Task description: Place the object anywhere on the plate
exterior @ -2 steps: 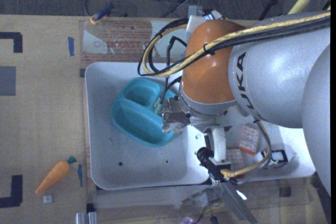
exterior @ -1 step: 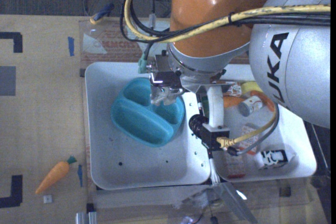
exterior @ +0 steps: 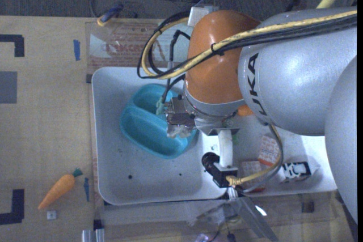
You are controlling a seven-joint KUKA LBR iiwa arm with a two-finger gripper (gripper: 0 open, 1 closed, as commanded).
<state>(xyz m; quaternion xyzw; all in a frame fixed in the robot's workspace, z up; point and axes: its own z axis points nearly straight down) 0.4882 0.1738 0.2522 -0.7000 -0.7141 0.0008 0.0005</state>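
1. Gripper (exterior: 180, 126) sits over plate (exterior: 148, 128), right rim, in left bin (exterior: 108, 139). Grip state: can't tell, wrist blocks view.
2. Something pale, glossy under gripper at plate rim; can't confirm it's the object or that it's held.
3. Handling guess: small, light, prob. slippery; pinch across middle.
4. Writing: "KUKA" partly readable on arm (exterior: 295, 76). Packets (exterior: 270, 150) right of plate, print too small to read.
5. Carrot (exterior: 57, 190) lies on bench, left of bin.

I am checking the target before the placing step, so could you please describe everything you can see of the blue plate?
The blue plate is a turquoise, smooth, plastic-looking dish with a raised rim, rounded in outline. It lies in the left part of the white bin, seemingly flat on the floor. The arm's orange band and wrist cover its right side, so its full shape cannot be seen. The gripper sits over its right edge; contact cannot be judged.
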